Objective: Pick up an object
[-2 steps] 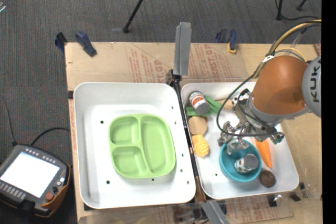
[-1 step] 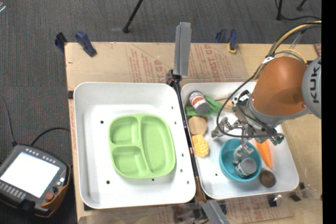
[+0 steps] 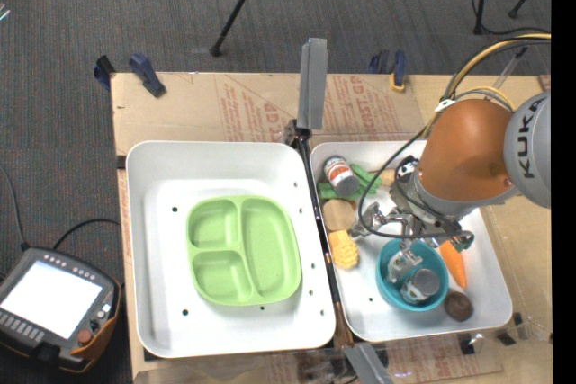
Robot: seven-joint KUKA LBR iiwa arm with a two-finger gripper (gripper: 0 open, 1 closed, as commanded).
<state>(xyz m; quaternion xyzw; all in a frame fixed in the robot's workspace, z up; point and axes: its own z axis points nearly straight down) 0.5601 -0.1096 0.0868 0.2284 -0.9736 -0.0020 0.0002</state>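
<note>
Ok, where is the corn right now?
The corn lies in the right bin, against its left wall, just left of the teal bowl and below the can.

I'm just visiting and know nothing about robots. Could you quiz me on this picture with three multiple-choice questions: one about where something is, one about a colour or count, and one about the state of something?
1. Where does the green divided plate lie?
A. In the left bin
B. In the right bin
C. On the cardboard outside the bins

2. What colour is the bowl under the gripper?
A. Red
B. Teal blue
C. White

3. How does the corn cob lie?
A. Inside the bowl
B. On the green plate
C. On the right bin's floor, beside the bowl

Answers:
1. A, the plate sits in the middle of the left bin.
2. B, its rim shows teal around the gripper.
3. C, the yellow cob lies left of the bowl, near the right bin's left wall.
</note>
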